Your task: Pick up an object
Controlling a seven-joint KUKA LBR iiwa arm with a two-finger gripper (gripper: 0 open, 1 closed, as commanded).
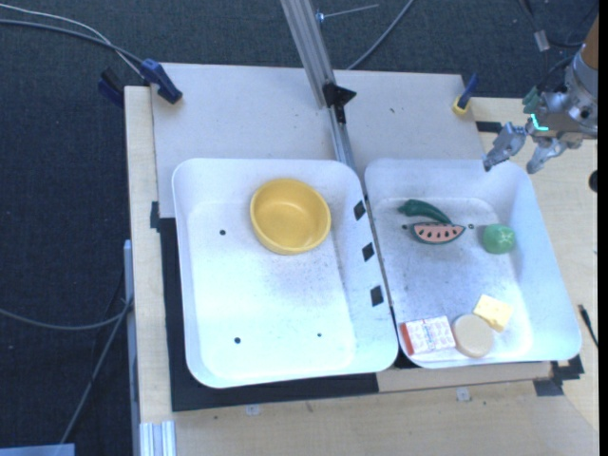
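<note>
Tool [518, 153] apparently spread, holding nothing.

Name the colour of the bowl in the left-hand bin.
Yellow. The bowl shows plainly in the camera view, in the left bin.

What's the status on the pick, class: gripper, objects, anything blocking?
Gripper open, above right bin's far corner, holding nothing. Green ball nearest; watermelon slice beside it. Nothing blocking.
</note>
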